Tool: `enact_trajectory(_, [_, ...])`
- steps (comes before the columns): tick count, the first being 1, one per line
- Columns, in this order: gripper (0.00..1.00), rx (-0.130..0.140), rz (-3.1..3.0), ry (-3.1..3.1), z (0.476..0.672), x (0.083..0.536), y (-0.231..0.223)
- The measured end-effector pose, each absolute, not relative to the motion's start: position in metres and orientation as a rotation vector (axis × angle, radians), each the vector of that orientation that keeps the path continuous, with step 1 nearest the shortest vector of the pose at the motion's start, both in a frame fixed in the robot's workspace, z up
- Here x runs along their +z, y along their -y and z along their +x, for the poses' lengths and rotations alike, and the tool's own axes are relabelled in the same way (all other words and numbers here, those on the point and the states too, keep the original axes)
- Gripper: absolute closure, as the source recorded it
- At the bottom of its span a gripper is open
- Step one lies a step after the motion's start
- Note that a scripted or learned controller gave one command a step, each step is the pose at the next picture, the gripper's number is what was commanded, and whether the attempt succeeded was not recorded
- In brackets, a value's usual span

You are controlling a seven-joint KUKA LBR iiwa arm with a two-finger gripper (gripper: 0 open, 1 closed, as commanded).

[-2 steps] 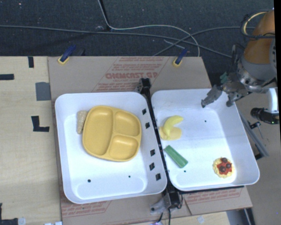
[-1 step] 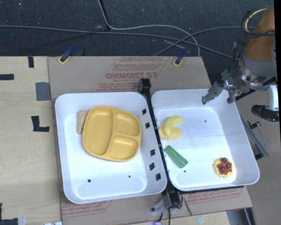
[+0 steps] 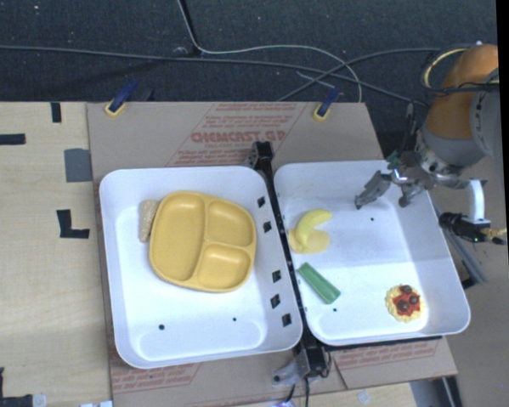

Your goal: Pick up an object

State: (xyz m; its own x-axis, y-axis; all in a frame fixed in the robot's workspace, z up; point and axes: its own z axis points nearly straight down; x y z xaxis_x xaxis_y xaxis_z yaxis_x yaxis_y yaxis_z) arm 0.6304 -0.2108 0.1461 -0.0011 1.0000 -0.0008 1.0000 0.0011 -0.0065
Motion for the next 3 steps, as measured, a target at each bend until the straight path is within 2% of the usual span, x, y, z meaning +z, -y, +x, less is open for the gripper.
enact_trajectory(1, [0.00,0.005,-2.220,2.225,0.631,0.084,0.216])
enact_trajectory(2, [0.00,0.003,-2.221,2.226,0.632,0.087,0.216])
enact_trajectory(3, [1.00,0.001,-2.223,2.231,0.633,0.098,0.216])
